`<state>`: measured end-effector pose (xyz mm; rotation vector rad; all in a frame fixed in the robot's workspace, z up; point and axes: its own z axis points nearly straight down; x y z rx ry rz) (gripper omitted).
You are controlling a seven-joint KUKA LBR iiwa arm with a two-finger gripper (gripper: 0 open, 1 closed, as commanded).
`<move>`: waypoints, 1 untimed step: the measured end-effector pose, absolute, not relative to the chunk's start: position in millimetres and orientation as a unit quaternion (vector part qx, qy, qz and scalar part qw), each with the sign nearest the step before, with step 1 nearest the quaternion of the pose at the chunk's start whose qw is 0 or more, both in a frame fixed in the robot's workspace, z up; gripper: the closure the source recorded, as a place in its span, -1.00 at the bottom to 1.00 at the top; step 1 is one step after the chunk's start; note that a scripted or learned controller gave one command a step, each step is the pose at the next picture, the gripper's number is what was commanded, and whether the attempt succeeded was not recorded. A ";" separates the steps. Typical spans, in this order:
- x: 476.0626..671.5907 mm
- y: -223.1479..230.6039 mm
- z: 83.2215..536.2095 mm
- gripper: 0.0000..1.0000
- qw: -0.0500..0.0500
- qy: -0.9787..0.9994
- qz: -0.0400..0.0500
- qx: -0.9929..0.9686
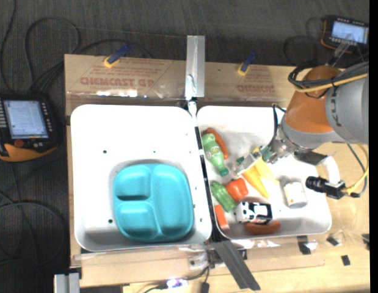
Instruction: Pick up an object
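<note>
Camera view, looking down on two white bins side by side. The left bin (91,139) holds a teal divided plate (153,201) lying flat in its near half. The right bin (311,221) holds a loose heap of small toy foods along its left side: a green bottle-like piece (212,151) resting against an orange one, a second green piece (221,194) nearer, a red-orange piece (237,188), a yellow wedge-shaped piece (259,179), a black-and-white toy (254,211) at the near edge, and a small white cup-like item (294,194) apart to the right.

The grey arm with its orange band reaches in from the right; its gripper (262,155) sits just above the far end of the yellow piece. Whether it is open or closed cannot be told.

The yellow piece looks like the likeliest target. It is probably light, hard, smooth plastic, so slippery; taking it across its narrow width, near the middle, seems safest.
</note>
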<state>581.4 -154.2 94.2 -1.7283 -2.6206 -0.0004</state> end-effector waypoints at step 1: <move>581.0 -154.4 100.3 1.00 0.003 -0.834 0.000 -0.551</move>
